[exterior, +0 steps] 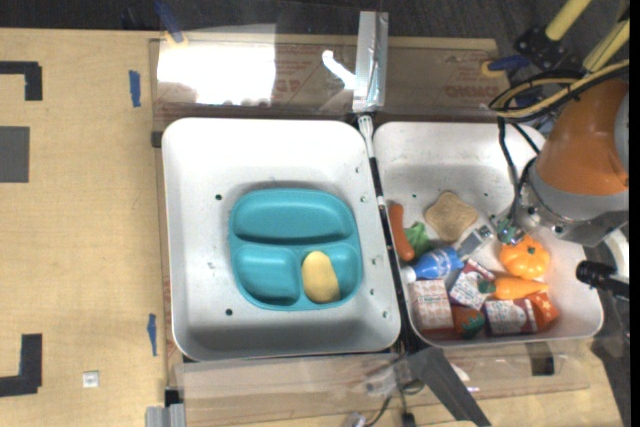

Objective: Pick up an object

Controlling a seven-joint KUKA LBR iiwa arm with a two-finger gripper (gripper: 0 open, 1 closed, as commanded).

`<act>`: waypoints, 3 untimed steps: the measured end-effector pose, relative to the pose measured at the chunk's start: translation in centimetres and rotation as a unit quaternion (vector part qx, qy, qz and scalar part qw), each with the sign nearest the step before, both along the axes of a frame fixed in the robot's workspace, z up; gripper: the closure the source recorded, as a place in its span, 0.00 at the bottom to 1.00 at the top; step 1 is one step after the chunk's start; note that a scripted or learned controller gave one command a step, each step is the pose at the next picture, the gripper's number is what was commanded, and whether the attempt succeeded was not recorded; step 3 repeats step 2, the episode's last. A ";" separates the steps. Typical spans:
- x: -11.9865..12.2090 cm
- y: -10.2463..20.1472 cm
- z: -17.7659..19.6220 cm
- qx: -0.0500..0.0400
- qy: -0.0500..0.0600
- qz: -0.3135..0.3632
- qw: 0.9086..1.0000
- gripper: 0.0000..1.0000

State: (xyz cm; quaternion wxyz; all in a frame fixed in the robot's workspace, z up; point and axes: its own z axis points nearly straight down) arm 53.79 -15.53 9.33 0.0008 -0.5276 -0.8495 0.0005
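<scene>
Your gripper (503,233) is down in the right bin (440,147) beside the orange pepper (525,258), likely going for that clutter. Can't tell the jaws' state. A yellow potato (320,276) sits in the teal tray (290,220), left bin (200,215).

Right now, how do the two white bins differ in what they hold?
The left bin holds a teal divided tray with one yellow potato-like piece in its lower right compartment. The right bin holds no tray, just a loose heap of toy food and small packets, including a carrot and a small orange pumpkin. Both bins are shallow, white and sit side by side.
</scene>
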 end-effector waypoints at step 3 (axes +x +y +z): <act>5.6 0.1 -0.2 -0.001 -0.008 -0.176 0.984 1.00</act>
